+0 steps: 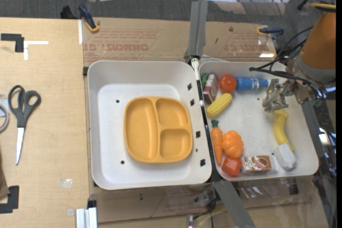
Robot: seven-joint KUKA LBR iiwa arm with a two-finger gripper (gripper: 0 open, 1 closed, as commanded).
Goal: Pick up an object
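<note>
Two white bins are seen side by side from above on the bench [43,168]. A yellow divided plate [158,129] is held in the left bin [101,115]. Toy foods are scattered in the right bin [251,131]. The end effector [274,102] is poised just above a banana [280,128]; its grip state cannot be told. Scissors [22,115] are laid at far left.

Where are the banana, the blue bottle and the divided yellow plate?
banana [280,128], camera view, middle of its curve.
blue bottle [249,83], camera view, its body.
divided yellow plate [132,147], camera view, left rim.
</note>
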